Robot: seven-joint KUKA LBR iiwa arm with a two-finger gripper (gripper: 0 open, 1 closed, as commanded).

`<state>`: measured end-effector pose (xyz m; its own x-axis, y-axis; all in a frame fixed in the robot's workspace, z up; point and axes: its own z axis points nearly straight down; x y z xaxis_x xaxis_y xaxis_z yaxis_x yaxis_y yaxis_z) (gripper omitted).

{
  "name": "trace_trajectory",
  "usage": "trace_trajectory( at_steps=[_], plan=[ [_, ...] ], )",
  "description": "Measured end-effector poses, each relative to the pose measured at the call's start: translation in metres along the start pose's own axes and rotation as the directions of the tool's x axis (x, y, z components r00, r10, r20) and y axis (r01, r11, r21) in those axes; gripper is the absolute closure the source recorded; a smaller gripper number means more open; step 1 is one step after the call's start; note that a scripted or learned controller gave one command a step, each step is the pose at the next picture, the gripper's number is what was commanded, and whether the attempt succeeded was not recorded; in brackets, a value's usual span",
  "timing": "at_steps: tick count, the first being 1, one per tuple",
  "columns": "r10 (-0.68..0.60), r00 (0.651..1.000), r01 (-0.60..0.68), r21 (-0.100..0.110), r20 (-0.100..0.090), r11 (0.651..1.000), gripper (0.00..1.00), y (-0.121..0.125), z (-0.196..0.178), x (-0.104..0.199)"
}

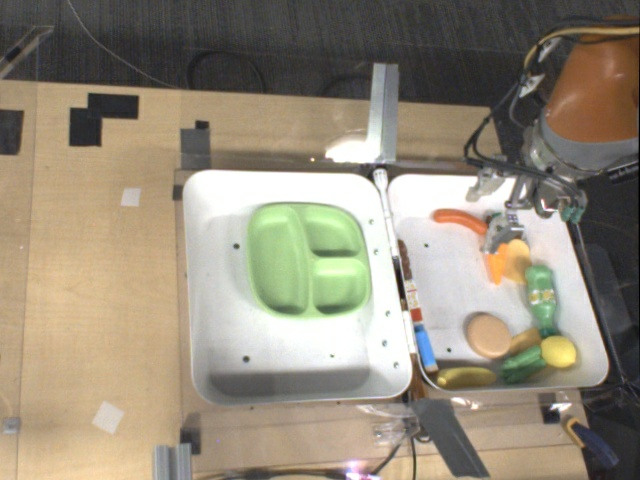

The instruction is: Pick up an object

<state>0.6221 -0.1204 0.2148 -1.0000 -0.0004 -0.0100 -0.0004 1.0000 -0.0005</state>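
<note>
right, the arm (590,88) leans in from three o'clock over the right bin (455,268), its claw (503,230) hanging low at the bin's twelve o'clock end. whether the claw is open, closed or gripping anything, i cannot tell; the metal there is too small and cluttered to read.

my guess at the target is the orange carrot-like piece (459,219), lying flat and slightly curved at about nine o'clock of the claw, just beside it. another candidate, a yellow-orange item (509,262), sits right under the claw at six o'clock. the claw seems parked above this pair because they lie apart from the crowd, so they offer a cleaner approach.

that crowd is down at the bin's six o'clock corner: a green bottle (541,296), a tan round disc (489,334), a lemon-like yellow piece (558,351) and a banana (466,376), all bunched close and touching here and there.

over at nine o'clock, the left bin (215,298) carries a green divided tray (306,258), well apart from the action on the table (90,298).
</note>
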Motion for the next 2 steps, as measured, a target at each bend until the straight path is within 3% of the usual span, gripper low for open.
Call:
trace_trajectory(
  at_steps=[1,2],
  plan=[
    [-0.087,0.996,0.087,0.001,0.005,0.996,0.00,-0.023,0.116,0.033],
    [-0.137,0.991,0.137,0.001,0.003,0.991,0.00,-0.015,0.126,0.006]
  ],
)
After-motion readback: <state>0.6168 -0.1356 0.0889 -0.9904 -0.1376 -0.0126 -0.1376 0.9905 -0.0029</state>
